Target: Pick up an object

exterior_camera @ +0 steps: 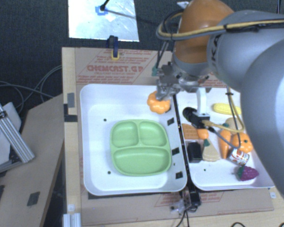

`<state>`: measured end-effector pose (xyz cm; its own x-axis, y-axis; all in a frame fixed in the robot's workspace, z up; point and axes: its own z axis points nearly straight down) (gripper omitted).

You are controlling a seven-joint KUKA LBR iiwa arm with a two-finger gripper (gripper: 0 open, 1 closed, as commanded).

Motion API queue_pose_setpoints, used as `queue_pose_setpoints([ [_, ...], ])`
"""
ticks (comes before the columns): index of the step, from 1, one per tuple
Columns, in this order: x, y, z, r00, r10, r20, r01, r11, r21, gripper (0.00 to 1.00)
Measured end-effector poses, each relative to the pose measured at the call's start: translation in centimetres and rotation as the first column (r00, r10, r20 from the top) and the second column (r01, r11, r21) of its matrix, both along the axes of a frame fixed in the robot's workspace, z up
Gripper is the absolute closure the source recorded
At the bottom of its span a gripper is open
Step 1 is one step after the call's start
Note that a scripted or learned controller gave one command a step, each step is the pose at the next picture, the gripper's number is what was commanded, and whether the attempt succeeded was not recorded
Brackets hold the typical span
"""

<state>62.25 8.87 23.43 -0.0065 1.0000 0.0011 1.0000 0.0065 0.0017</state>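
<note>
My metal gripper [163,94] clasps a lumpy, glossy orange toy pumpkin [159,104] just below my fingertips, above the left bin's [92,126] far right corner, beyond the smooth green plate [141,147].

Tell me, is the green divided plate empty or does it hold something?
Empty. The green plate lies flat in the left bin, and its three compartments show bare green.

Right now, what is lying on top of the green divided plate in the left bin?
Nothing lies on the green plate: its three compartments show bare. The orange toy sits beyond it near the gripper. What is underneath the plate is covered.
</note>
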Motion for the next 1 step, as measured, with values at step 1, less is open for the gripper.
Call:
queue_pose_setpoints([
  [1,-0.09,0.56,-0.05,1.000,-0.001,0.000,0.001,1.000,-0.001,1.00],
])
